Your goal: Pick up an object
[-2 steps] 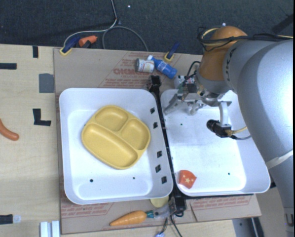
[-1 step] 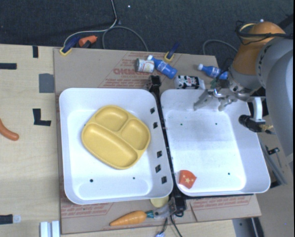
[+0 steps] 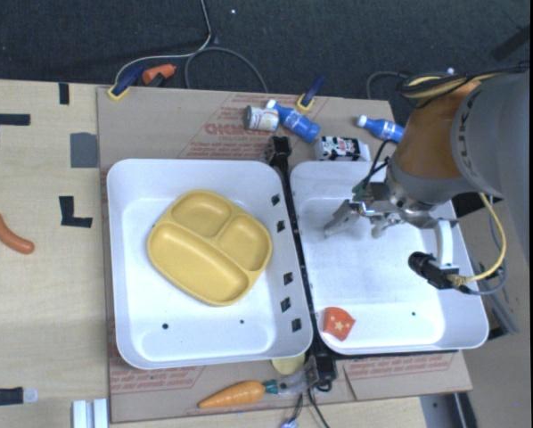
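A small red piece [image 3: 338,325] with a yellow mark lies near the front left corner of the right bin [image 3: 400,346]. A yellow divided plate [image 3: 211,245] rests in the left bin [image 3: 128,194]. My gripper [image 3: 357,226] hangs over the back part of the right bin, open, its two grey fingers [image 3: 338,222] spread with nothing between them. It is well behind the red piece and apart from it.
An orange toy carrot [image 3: 234,394] lies on the cardboard in front of the bins. A toy sausage [image 3: 11,233] sits on the bench far left. Blue clamps and small bottles [image 3: 295,121] crowd the back edge. A black cable fitting [image 3: 430,270] hangs by the right bin's wall.
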Controlling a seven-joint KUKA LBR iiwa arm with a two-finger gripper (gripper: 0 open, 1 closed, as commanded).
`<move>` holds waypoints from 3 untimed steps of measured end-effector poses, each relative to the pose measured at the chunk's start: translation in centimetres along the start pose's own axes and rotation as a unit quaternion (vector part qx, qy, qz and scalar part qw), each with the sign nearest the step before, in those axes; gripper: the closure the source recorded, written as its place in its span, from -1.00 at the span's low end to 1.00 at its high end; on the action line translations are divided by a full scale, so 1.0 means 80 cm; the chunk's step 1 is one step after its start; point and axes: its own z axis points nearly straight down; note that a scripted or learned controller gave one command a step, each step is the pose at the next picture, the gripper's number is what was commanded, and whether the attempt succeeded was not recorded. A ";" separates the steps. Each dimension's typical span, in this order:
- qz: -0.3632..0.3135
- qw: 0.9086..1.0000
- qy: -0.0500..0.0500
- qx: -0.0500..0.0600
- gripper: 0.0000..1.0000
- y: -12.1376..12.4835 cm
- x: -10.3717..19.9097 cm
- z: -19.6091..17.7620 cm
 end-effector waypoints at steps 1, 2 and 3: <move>0.006 1.000 -0.003 -0.003 -1.00 -0.038 -0.142 0.066; -0.001 1.000 -0.003 -0.006 -1.00 0.050 -0.074 0.063; -0.001 1.000 -0.001 -0.004 -1.00 0.043 0.019 0.065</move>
